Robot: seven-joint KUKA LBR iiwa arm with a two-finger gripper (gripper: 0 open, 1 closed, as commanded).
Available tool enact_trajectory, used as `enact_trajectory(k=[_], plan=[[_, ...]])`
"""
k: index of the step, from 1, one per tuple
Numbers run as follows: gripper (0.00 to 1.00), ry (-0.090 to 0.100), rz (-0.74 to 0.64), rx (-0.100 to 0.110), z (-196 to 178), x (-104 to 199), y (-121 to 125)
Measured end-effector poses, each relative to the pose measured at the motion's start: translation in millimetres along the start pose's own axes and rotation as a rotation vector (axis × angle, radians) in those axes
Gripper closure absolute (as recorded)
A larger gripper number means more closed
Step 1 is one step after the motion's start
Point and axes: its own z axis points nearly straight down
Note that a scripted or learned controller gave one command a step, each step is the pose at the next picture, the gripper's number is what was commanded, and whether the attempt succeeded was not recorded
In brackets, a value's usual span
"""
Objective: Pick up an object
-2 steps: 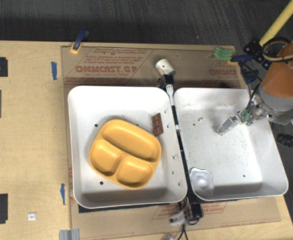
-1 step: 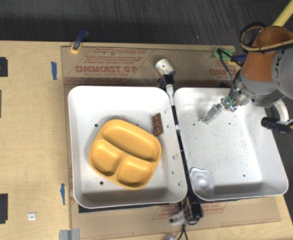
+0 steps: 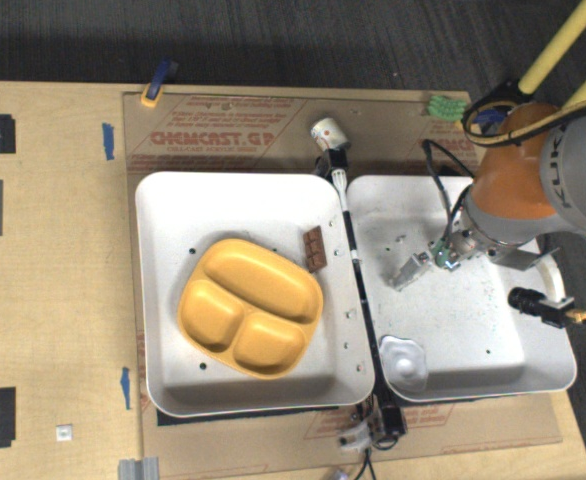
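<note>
A yellow three-compartment plate [image 3: 251, 306] lies in the left bin [image 3: 163, 208], slightly tilted. A small brown ridged block [image 3: 314, 249] rests just beyond the plate's right end, near the bin's right wall. In the right bin [image 3: 503, 358], a clear, cup-like plastic piece [image 3: 401, 356] sits in the near left corner. My gripper [image 3: 409, 270] is low over the right bin's floor, left of centre, pointing left. It is apart from the clear piece and I see nothing in it.
The arm's orange band [image 3: 508, 183] hangs over the right bin's far right part, and a black cable plug [image 3: 533, 303] sticks out on the right. A white knob [image 3: 325, 131] stands behind the divider between the bins. Cardboard [image 3: 223, 128] lies under both bins.
</note>
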Motion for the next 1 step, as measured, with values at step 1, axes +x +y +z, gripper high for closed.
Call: enact_trajectory(k=[1], plan=[[0.00,0.000,-0.314,0.001,0.0,8.0,-110.5]])
